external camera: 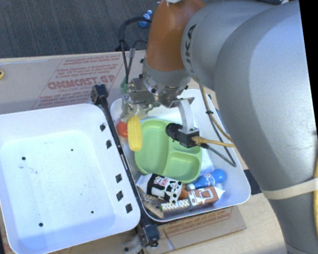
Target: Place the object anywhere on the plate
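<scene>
Corn (134, 133) lies at the plate's (172, 157) nine-o'clock rim under the tool (143, 96), grip unreadable; ease it down gently, centred.

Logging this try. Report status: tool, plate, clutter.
Tool over right bin, grip unreadable. Green plate tilted there, yellow corn at its edge. Toys crowd near end.

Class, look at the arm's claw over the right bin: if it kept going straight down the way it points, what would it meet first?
Probably the green plate or the yellow corn beside it; the claw hangs over their edge, and depth is unclear.
</scene>
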You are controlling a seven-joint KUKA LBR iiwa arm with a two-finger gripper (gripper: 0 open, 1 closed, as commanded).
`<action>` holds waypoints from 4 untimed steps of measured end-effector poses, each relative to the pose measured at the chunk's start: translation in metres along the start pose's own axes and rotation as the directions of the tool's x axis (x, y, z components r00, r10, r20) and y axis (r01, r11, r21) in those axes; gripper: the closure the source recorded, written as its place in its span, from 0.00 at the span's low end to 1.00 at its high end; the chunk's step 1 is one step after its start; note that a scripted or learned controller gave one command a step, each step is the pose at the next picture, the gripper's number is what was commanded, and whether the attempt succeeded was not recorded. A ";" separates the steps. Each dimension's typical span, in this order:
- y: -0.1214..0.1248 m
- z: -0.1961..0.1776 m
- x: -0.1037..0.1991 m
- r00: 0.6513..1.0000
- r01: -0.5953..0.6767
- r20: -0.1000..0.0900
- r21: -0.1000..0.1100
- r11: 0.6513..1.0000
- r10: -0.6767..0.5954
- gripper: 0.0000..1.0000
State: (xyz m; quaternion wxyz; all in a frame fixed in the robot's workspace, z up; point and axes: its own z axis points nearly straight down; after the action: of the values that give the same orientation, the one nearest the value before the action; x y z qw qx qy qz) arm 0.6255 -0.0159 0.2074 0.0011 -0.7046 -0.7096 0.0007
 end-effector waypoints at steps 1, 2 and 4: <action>-0.059 0.003 -0.017 1.000 -0.001 0.001 0.001 1.000 0.001 1.00; -0.113 -0.082 0.034 1.000 0.000 0.000 -0.002 1.000 0.000 1.00; -0.060 -0.175 0.050 1.000 0.000 0.001 -0.005 1.000 0.000 0.00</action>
State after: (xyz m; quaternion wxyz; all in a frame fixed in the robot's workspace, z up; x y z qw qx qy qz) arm 0.5652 0.0336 0.3822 -0.0009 -0.7044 -0.7098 -0.0005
